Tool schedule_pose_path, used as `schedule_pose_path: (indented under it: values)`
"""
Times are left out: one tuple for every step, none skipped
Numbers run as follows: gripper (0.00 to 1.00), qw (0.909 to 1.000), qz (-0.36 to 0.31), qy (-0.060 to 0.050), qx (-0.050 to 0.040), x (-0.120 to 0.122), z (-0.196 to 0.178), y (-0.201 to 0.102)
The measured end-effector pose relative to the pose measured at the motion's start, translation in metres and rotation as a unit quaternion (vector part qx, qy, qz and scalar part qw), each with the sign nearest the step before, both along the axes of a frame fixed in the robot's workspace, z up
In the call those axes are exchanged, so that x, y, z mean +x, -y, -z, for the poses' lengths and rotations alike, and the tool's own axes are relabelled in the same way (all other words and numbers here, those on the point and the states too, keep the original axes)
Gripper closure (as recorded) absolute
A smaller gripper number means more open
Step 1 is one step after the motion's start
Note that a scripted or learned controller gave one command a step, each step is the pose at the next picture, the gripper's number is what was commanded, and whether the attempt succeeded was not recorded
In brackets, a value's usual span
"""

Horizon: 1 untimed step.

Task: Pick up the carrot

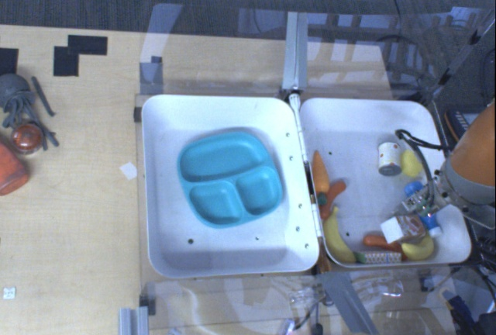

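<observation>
- A slim orange carrot point(319, 173) lies along the right white bin's point(349, 118) left wall, its long axis running near-to-far.
- The two-finger gripper point(416, 211) hangs low at the bin's right; its opening cannot be told.

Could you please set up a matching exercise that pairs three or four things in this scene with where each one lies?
Things:
1. long orange carrot
2. blue plastic three-compartment tray
3. small white cylinder
4. yellow banana

Places:
A. middle of the left bin
B. upper part of the right bin
C. near the front-left corner of the right bin
D. along the right bin's left wall

Pairs: 1-D, 2-A, 3-B, 4-C
</observation>
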<state>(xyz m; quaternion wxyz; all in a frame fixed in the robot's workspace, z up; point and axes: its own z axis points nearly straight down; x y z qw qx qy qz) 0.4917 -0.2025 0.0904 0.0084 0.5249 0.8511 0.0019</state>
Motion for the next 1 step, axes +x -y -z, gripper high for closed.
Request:
schedule_pose_path:
  values:
    - [1.00,0.9770,-0.213,0.001,-0.0048,0.0012,-0.0005,-0.0019]
